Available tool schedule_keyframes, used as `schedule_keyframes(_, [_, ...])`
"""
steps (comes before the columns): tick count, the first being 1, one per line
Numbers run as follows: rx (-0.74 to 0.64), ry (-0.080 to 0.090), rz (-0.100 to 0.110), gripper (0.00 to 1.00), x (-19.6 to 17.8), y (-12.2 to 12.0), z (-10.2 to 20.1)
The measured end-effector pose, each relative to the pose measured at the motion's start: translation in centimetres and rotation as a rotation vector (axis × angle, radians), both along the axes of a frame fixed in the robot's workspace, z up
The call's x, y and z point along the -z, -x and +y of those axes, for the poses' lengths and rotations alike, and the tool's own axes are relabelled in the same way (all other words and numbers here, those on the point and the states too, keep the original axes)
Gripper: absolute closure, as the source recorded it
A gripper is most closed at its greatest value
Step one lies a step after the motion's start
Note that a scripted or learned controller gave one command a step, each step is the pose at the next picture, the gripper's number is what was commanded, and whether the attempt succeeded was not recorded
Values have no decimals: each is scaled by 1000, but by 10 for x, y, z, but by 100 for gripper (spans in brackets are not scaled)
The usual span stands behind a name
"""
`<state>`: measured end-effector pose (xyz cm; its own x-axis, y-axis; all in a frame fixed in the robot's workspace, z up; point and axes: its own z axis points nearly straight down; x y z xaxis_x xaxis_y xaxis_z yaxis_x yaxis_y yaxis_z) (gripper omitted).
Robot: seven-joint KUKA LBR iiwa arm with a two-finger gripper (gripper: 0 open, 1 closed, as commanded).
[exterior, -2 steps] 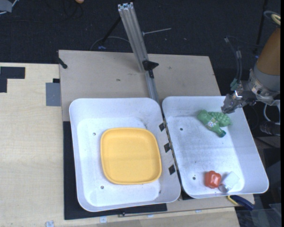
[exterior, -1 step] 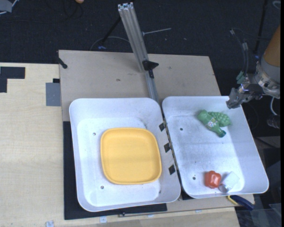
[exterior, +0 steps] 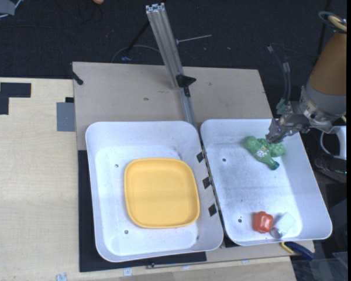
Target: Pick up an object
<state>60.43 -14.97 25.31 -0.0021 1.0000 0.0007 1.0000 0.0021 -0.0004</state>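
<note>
Green toy (exterior: 262, 150) lies just under claw (exterior: 275, 136).

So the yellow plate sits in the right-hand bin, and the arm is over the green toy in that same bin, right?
Not quite. The camera view shows the yellow plate in the left bin, not the right one. The rest holds: the gripper is over the green toy in the right bin.

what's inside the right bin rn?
The right bin holds a green toy near its far edge, with the gripper right at it, and a red object near the front corner. The contact point is hidden.
</note>
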Motion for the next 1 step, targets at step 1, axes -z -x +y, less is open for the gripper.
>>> schedule_keyframes(1, [-1, 0, 1, 100, 12, 14, 55])
